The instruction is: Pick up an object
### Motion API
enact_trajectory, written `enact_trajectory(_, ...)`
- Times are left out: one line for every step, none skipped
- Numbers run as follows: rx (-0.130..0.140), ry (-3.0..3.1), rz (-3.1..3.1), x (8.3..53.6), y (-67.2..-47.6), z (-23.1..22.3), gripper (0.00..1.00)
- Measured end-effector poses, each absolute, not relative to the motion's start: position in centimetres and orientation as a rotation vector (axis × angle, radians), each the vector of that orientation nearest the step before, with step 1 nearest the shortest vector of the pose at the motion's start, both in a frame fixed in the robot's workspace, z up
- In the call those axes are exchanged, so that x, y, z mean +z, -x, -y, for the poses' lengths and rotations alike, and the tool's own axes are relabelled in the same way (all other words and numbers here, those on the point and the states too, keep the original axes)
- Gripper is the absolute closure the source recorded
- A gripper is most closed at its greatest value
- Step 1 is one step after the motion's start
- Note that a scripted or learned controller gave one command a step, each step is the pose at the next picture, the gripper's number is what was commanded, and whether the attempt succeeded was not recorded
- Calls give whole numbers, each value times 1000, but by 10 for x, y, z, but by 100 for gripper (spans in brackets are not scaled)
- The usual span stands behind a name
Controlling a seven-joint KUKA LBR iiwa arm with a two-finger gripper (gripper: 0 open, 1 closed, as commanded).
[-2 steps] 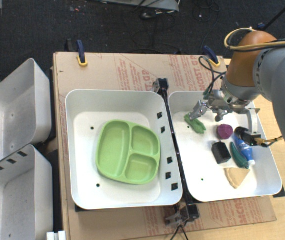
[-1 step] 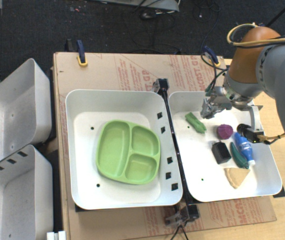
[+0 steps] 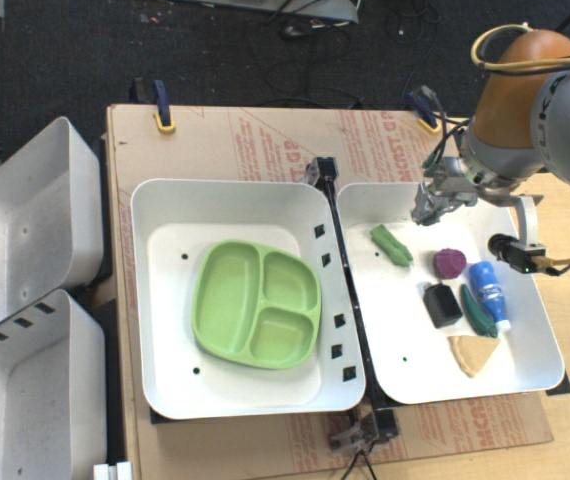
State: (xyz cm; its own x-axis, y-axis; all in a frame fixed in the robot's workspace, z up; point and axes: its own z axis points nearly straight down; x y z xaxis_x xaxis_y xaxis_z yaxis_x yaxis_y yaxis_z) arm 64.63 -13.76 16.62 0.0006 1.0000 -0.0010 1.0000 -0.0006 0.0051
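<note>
Camera view: gripper (image 3: pixel 431 211) hung over the back of the right bin (image 3: pixel 535 353), nothing between its fingers; jaw gap too blurred to call, so can't tell. Right bin held a green pickle-like piece (image 3: pixel 392 245) just below-left of the gripper, purple ball (image 3: pixel 450 262), black block (image 3: pixel 442 304), blue bottle (image 3: pixel 487 291), tan wedge (image 3: pixel 473 353). Left bin (image 3: pixel 155 368) held a green divided plate (image 3: pixel 257 304).
</note>
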Motion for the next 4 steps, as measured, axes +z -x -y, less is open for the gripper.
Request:
enact_trajectory(5,-2216,-2219,210,-645,138,100)
enact_trajectory(5,-2216,-2220,253,-646,140,100)
enact_trajectory(2,-2215,-2228,257,-638,95,100)
enact_trajectory(2,-2214,-2232,260,-630,34,100)
